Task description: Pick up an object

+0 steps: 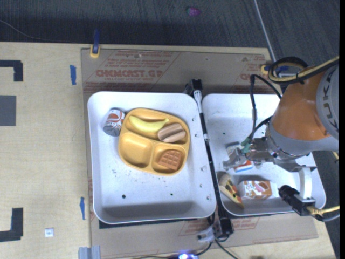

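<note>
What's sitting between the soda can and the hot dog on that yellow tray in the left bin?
In the camera view, a toy banana lies between the can and the hot dog, in the yellow tray's top compartment.

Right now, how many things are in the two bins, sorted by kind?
Yellow tray with toy food: 1
Can: 1
Packet: 1
Toy sandwich: 1
Small thing near the end effector, too hidden to name: 1
Total: 5
</note>
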Tool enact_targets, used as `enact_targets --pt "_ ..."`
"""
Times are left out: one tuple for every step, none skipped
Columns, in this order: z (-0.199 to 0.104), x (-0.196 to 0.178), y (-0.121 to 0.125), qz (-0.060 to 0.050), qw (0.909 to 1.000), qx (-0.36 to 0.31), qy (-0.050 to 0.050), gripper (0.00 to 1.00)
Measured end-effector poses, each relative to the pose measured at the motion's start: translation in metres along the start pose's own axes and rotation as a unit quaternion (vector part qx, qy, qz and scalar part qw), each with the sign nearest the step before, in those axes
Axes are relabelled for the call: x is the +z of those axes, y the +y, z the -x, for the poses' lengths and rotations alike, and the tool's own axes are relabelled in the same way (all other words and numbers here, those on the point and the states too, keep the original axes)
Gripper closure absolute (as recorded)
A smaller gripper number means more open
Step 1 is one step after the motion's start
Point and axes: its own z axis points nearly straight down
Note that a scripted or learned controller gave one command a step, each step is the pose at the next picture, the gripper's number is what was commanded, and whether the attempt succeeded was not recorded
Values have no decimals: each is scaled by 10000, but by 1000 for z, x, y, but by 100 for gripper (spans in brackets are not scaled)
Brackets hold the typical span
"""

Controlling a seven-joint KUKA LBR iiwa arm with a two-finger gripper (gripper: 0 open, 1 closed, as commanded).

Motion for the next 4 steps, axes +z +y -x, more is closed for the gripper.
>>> enact_targets --pt "52 91 18 0 10000 5 -2 0" --pt "52 81 18 2 10000 7 -6 100" --pt "52 81 18 2 10000 8 -5 0" --pt "62 94 4 49 10000 -14 23 0"
